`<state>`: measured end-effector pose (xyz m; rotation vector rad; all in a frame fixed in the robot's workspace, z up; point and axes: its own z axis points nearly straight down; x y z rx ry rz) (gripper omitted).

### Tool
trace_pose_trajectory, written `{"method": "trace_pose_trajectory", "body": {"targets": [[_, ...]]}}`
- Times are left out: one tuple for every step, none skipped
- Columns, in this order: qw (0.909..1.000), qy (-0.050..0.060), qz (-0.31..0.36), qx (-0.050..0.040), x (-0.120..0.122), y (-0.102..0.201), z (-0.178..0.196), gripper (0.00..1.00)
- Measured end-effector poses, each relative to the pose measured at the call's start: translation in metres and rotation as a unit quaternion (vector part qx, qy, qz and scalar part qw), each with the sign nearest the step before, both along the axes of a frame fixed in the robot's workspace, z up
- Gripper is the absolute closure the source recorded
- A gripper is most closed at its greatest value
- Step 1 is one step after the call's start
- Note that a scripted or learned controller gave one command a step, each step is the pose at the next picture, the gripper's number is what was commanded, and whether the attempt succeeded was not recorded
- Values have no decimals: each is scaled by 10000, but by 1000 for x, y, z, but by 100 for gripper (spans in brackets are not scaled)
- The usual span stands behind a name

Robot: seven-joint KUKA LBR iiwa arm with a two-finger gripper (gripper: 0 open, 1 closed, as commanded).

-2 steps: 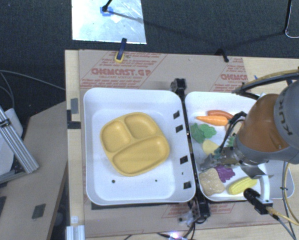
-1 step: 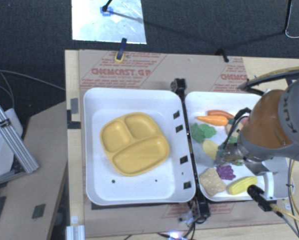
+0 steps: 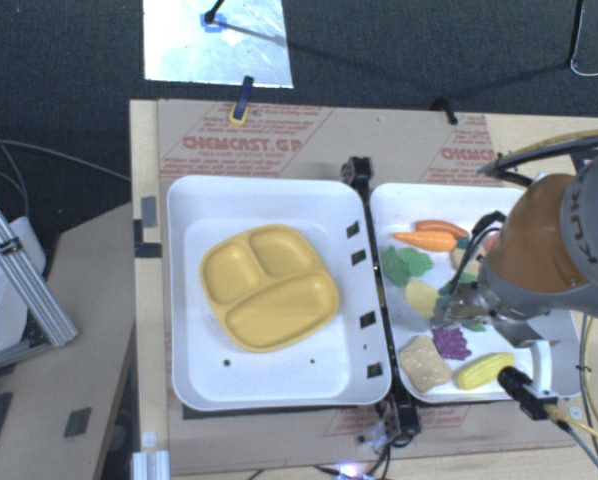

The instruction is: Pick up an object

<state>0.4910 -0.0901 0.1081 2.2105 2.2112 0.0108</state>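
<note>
The right bin (image 3: 399,200) holds toy food: two orange carrots (image 3: 431,234), a green broccoli piece (image 3: 406,263), a pale yellow piece (image 3: 420,295), purple grapes (image 3: 452,343), a beige cracker-like piece (image 3: 424,361) and a yellow corn cob (image 3: 484,370). My gripper (image 3: 457,310) hangs low over the middle of this bin, between the pale yellow piece and the grapes. The arm's orange band (image 3: 529,248) covers the bin's right part.
The left bin (image 3: 189,268) holds a yellow divided plate (image 3: 269,286). A black divider with clips (image 3: 371,268) runs between the bins. A blue-and-yellow tool (image 3: 242,100) lies on the cardboard behind the bins.
</note>
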Motion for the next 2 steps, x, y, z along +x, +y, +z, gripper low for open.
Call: {"method": "trace_pose_trajectory", "body": {"targets": [[10000, -3, 58, 43, 35, 68, 130, 100], [9999, 89, 34, 37, -6, 93, 99, 100]]}}
